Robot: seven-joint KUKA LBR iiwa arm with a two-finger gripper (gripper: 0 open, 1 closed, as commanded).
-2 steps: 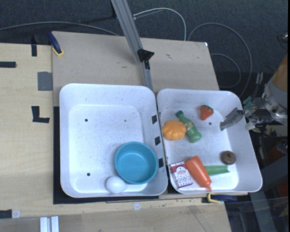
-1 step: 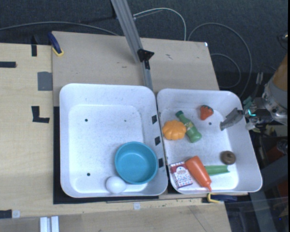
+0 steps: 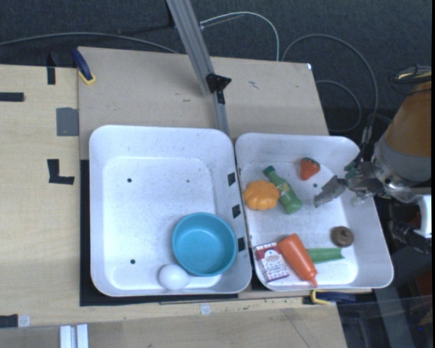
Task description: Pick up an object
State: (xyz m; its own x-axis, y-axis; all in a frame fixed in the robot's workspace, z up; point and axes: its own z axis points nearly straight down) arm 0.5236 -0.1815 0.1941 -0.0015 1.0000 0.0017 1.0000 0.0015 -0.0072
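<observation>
Camera view, bench: two shallow white bins are seen side by side, the left bin [image 3: 109, 194] and the right bin [image 3: 370, 259], their inner walls touching.
Camera view, arm: the grey arm with its orange band [image 3: 415, 125] is seen at the right edge, reaching over the right bin's right wall.
Camera view, gripper: the gripper [image 3: 332, 191] is held low over the right bin's upper right part, its dark fingers pointed left; nothing is seen between them, and whether they are spread or pressed together cannot be told.
Camera view, right bin contents: a red strawberry-like toy [image 3: 309, 168] is placed near the back wall, just left of the gripper; a green bottle [image 3: 283, 190] is laid at a slant, touching an orange pumpkin-shaped toy [image 3: 261, 195]; a small brown round piece [image 3: 341, 235] is set near the right wall; a carrot [image 3: 306, 258] with a green top is laid near the front, beside a red and white packet [image 3: 273, 262].
Camera view, left bin contents: a blue bowl [image 3: 204, 243] is set upright in the front right corner, with a white ball [image 3: 173, 275] just beside it.
</observation>
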